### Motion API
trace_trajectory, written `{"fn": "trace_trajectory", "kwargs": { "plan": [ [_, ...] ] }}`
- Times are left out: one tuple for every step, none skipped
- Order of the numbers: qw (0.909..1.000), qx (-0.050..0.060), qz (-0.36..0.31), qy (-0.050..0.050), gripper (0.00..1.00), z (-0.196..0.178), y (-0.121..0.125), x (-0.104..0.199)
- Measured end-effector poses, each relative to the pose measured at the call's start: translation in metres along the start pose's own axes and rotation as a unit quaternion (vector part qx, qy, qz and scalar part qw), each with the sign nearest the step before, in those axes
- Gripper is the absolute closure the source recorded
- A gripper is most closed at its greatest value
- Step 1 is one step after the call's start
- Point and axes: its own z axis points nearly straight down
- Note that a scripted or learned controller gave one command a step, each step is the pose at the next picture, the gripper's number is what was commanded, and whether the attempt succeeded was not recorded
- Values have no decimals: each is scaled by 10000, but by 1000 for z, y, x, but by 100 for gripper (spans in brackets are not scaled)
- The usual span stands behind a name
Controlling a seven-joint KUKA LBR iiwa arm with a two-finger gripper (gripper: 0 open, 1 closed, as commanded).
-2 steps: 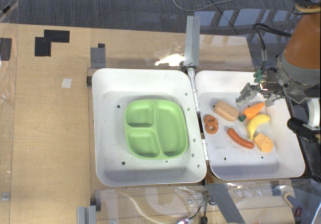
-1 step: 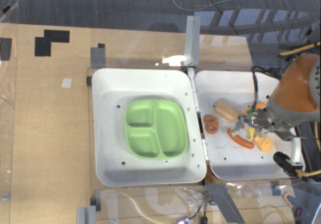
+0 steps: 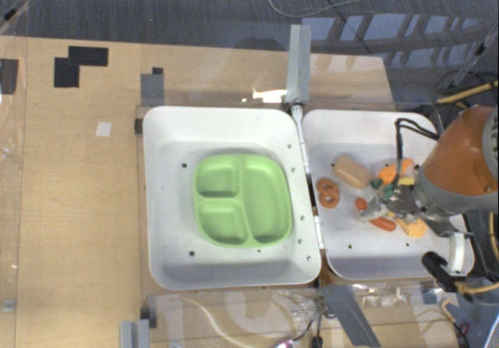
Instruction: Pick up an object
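Whether the tool [image 3: 387, 204] is apart or together I cannot tell; the red sausage [image 3: 383, 223] just below it looks light, smooth, best pinched across its middle.

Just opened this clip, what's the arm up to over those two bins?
The arm reaches in from the right over the right bin, its claw down among a cluster of small toy foods. A pretzel and a tan bread roll lie just left of it, apart from the claw. The left bin holds a green divided plate. Whether anything is gripped can't be made out.
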Motion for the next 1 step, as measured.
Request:
{"fn": "trace_trajectory", "kwargs": {
  "plan": [
    [10000, -1, -2, 0, 100, -9, 1, 0]
  ]
}}
